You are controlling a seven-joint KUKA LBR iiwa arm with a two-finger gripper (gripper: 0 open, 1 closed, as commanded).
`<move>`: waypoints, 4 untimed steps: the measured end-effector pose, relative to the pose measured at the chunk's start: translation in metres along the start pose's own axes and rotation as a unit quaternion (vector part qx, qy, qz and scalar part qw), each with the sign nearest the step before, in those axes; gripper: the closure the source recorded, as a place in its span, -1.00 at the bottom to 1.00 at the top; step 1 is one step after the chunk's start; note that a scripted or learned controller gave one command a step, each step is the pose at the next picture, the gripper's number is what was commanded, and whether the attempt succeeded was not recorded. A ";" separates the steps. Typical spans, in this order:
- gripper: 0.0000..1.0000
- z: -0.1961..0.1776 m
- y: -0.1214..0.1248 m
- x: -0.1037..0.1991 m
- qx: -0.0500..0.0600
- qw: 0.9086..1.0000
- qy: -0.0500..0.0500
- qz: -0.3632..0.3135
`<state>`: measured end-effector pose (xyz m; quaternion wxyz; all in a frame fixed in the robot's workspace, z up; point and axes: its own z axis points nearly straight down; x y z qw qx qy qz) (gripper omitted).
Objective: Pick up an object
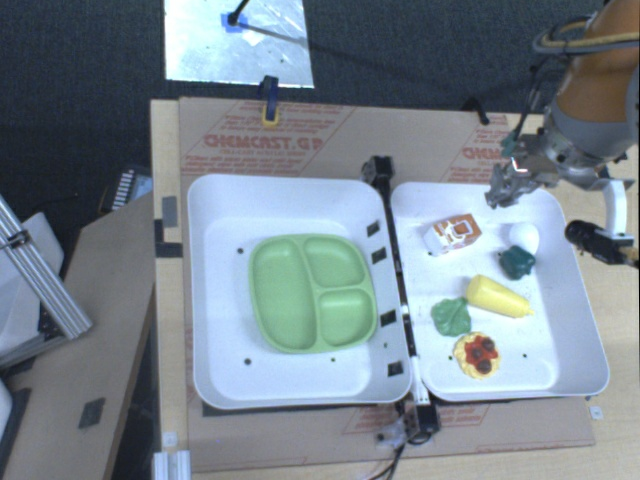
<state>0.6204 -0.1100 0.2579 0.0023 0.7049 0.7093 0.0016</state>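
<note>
White plastic makes up both bins, and every loose object sits in the right bin, so the pick has not yet been achieved as far as the view shows. Nothing is between the fingers of the gripper, which hangs over the bin's upper rim at about 12 o'clock from the pile; whether its fingers are spread or closed I cannot tell, since they are small and dark against the rim.

6 candidates lie below it. An orange-and-white box is nearest, at roughly 7 o'clock from the gripper. A white ball sits at about 5 o'clock, touching a dark teal lump just beneath it. Lower down come a yellow cone, a green leafy piece and a round yellow-and-red piece near the bin's lower edge. The left bin carries a green divided tray.

My judgement: the whole task remains, meaning choosing a target, descending, closing and lifting.

The arm enters from 3 o'clock, its orange band high and the grey wrist bent down and leftward toward the bin's top corner.
</note>
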 end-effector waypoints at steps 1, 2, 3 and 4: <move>1.00 -0.002 -0.004 0.050 0.002 1.000 0.001 -0.001; 1.00 0.017 -0.014 0.102 0.003 1.000 0.001 -0.002; 1.00 0.032 -0.024 0.154 0.003 1.000 0.001 -0.001; 1.00 0.033 -0.033 0.216 0.003 1.000 0.002 -0.002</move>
